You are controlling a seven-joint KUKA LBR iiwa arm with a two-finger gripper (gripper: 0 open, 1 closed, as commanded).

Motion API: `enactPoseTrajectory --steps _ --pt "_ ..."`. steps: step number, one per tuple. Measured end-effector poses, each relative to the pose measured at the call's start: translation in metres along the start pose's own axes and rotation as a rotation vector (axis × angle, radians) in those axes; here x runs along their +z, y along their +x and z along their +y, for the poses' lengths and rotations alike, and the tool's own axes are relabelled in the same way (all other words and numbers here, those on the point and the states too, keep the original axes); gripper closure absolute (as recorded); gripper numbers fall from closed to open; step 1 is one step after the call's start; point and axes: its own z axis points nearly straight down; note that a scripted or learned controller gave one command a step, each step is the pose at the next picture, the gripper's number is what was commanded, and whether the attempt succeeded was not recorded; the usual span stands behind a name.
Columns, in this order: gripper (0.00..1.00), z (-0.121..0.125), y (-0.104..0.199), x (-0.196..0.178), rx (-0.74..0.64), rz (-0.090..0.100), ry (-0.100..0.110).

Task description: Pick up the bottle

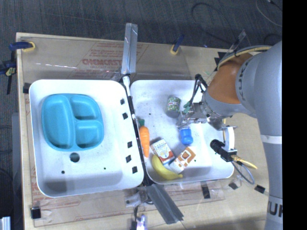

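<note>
arm [254, 85] reaches into right bin [158, 92] | left bin [43, 176] holds blue tray [72, 120] | hand [184, 123] directly over blue bottle [186, 137], finger state cannot be told | banana [165, 170], carrot [144, 140] nearby

Blue bottle [186, 137], orange carrot [144, 140]

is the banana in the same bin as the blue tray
No, the banana lies in the right bin, while the blue tray sits in the left bin.
</note>
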Motion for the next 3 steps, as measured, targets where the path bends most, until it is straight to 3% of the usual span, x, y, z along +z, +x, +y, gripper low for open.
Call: enactPoseTrajectory --steps 1,3 --pt "0.0 -0.0003 -0.0001 0.0003 -0.001 0.0 0.001" --pt "0.0 -0.0003 -0.0001 0.0004 -0.001 0.0 0.001"
